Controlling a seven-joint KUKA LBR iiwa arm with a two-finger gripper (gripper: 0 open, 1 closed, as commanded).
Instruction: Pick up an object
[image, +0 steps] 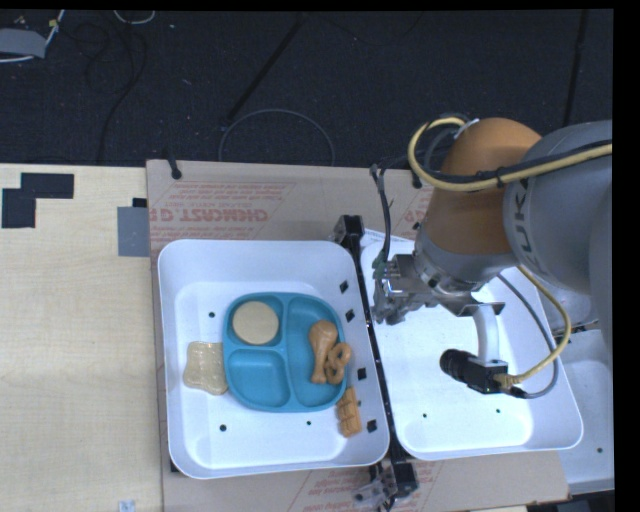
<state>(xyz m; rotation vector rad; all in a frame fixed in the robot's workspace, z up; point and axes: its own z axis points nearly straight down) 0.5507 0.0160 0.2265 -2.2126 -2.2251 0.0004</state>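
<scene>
A blue divided plate (262, 385) lies in the left bin (200, 265). On it are a round tan patty (254, 322), a brown drumstick (322, 345) and a small pretzel (339, 361). A pale slice of bread (205, 366) rests against the plate's left edge, and a small orange-brown piece (348, 412) lies by its lower right corner. My gripper (388, 296) hangs over the left edge of the right bin (470, 435), close to the divider between the bins and to the right of the drumstick. The wrist hides what is under it.
The grey arm and its orange band (478, 200) cover the upper part of the right bin. A black connector on a yellow cable (472, 370) hangs over the right bin's middle. Dark floor and cables lie behind the bench.
</scene>
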